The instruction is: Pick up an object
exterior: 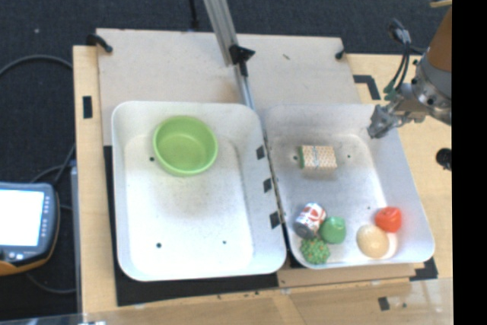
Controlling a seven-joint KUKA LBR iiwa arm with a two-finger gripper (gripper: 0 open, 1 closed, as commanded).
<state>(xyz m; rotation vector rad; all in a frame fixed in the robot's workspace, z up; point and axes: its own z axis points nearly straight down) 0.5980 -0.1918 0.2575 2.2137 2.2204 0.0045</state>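
Now my gripper (pixel 378 123) hovers over right bin's (pixel 396 164) upper-right rim; nearest target, patterned block (pixel 317 157), lies down-left, long axis across bin. Jaws' state unclear.

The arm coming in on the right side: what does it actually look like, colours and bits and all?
The arm shows a grey metal wrist section with an orange-brown band above it at the frame's edge. Its gripper is a small grey, angular piece. Thin dark cables, one of them greenish, loop beside the wrist.
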